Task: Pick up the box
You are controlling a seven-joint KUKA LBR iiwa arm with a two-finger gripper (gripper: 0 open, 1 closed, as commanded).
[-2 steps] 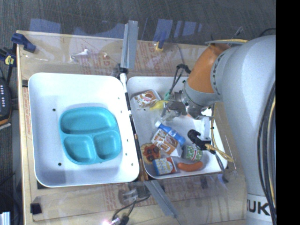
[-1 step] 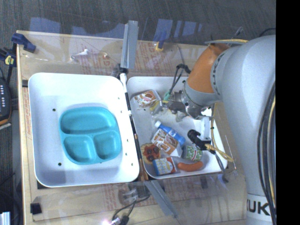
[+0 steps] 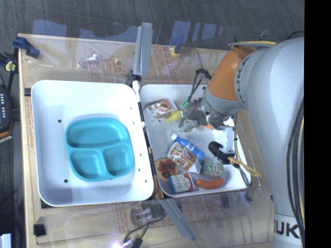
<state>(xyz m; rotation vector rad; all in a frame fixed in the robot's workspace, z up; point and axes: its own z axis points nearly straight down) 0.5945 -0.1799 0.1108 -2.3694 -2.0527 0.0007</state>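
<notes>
Where the box lies, packets crowd the right bin.

Position of gripper over right bin; blue tray in left bin.
The gripper hangs near the far end, just beside a packet; the orange-and-white box lies apart from it, mid-bin.

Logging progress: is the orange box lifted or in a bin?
In: the box lies on the floor of the right bin, the gripper apart from it.

2 white bins: left bin, right bin. Left: 1 teal tray. Right: 2 boxes (far box, near box), 1 packet, 1 green can, 1 red sausage.
</notes>
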